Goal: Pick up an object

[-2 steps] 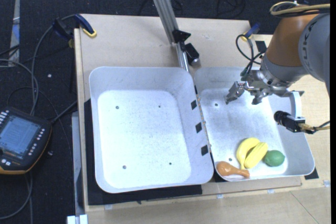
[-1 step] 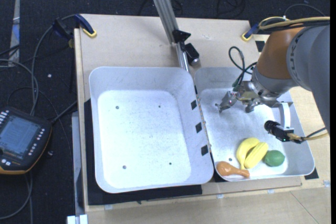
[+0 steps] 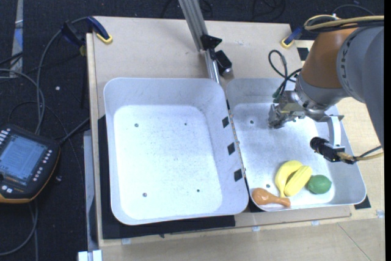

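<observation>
In the right bin (image 3: pixel 256 125), seen from above, your gripper (image 3: pixel 280 117) hangs low over bare floor near the bin's far end, with nothing visibly held; I cannot tell how it is set. The pickable things sit bunched at the near edge, well apart from it: a yellow banana (image 3: pixel 292 177), a green ball (image 3: pixel 319 184) beside it, an orange piece (image 3: pixel 269 197). The left bin (image 3: pixel 116 101) lies alongside.
</observation>
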You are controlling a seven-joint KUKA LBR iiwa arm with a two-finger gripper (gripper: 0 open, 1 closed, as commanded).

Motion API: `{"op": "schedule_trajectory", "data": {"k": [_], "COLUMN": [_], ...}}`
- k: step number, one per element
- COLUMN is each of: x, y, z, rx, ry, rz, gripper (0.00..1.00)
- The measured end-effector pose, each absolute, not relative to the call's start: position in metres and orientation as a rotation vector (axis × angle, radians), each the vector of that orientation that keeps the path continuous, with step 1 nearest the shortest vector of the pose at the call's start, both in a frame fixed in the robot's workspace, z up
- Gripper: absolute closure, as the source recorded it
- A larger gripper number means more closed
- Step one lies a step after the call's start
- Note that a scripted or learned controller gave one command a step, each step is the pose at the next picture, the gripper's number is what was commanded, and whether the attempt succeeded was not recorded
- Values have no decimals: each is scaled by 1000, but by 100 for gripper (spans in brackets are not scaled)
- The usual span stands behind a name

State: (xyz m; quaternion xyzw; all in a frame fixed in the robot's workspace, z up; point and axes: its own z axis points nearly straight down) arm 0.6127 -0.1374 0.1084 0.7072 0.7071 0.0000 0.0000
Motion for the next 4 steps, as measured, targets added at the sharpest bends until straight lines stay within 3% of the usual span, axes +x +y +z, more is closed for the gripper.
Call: {"op": "schedule_trajectory", "data": {"k": [3,4], "x": [625,626], "y": [-147,-86], "z": [247,242], "rx": [2219,2217], "ry": [2220,2228], "rz": [3,1], "gripper": [100,100]}}
